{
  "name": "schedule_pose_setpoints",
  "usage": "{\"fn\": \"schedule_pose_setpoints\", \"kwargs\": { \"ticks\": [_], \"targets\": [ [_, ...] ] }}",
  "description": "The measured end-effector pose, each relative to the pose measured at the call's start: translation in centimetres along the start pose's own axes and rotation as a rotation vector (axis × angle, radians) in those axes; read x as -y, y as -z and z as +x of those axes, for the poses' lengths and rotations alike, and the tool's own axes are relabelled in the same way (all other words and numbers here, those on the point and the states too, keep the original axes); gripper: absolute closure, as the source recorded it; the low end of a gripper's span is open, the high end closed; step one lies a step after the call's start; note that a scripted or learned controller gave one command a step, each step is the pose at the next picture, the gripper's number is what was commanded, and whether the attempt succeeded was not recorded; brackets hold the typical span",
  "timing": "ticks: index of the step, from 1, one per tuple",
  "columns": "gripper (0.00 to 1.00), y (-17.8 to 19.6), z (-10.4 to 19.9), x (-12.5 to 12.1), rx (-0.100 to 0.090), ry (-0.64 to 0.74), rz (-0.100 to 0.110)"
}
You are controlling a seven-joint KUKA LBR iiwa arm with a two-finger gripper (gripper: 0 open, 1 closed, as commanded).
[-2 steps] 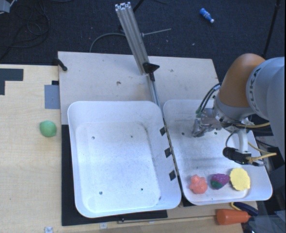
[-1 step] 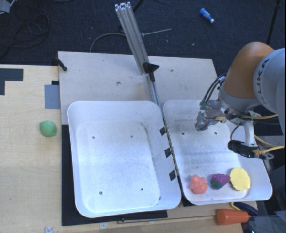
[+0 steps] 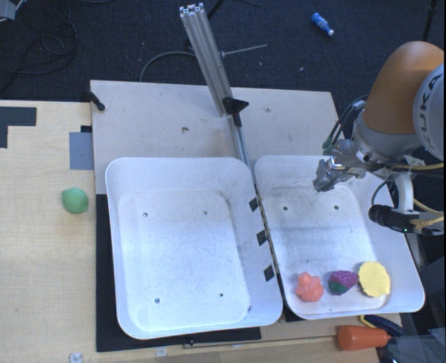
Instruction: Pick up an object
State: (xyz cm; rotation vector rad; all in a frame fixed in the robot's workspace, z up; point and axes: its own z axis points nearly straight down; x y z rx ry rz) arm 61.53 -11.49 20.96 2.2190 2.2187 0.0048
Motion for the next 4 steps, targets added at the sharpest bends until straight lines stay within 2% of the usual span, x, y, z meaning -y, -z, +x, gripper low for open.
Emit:
{"fn": "schedule_pose_setpoints", "kwargs": {
  "ticks": [1, 3, 4],
  "targets": [
    [1.00, 2.3, -0.1, 0.0, 0.000, -0.001, 0.003],
    [1.00, 2.7, 9.2, -0.5, -0.001, 0.003, 0.005],
    [1.00, 3.4, 14.5, -2.3, -0.001, 0.004, 0.004]
  ]
}}
